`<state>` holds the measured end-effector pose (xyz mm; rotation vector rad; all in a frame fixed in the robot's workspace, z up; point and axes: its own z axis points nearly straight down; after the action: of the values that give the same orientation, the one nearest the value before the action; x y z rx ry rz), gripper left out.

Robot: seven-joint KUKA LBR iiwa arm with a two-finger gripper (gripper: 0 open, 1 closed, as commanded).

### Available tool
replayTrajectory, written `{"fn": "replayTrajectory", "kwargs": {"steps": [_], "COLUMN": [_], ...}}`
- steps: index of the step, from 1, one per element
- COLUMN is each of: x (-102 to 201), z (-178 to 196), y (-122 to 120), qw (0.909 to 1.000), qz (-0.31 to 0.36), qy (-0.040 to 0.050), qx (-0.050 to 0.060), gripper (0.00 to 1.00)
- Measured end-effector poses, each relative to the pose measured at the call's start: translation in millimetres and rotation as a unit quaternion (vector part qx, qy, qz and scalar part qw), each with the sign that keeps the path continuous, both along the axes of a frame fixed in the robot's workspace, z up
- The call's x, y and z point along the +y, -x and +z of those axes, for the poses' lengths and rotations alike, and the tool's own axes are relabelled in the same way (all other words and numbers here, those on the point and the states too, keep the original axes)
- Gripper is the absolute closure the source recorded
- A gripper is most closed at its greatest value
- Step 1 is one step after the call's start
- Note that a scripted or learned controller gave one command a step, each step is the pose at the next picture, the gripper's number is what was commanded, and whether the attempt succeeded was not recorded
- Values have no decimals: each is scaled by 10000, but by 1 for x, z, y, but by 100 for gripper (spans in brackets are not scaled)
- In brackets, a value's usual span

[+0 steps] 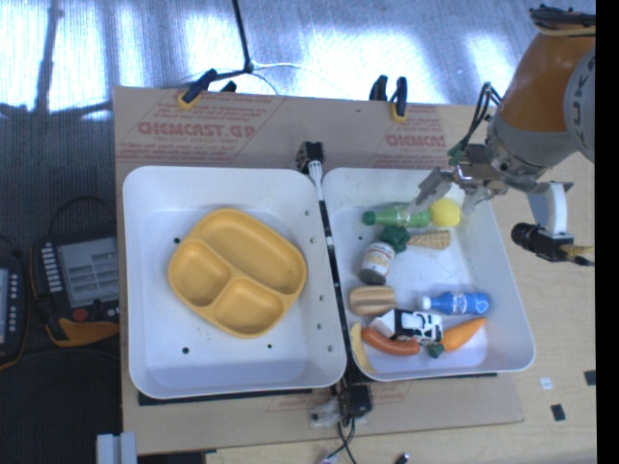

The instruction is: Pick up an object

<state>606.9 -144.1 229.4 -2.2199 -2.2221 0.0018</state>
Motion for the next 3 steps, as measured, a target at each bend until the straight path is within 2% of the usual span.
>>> {"fn": "replayTrajectory", "kwargs": {"steps": [1,2,3], "x": [36,47,45], "z": [-133,-136,-125], "y": [7,43,42], "qw": [10000,9999,9999], "qz": [-2,0,-14], "qy": [2,50,59], "qx": [-6,-151,-154], "gripper": [0,0,100]}}
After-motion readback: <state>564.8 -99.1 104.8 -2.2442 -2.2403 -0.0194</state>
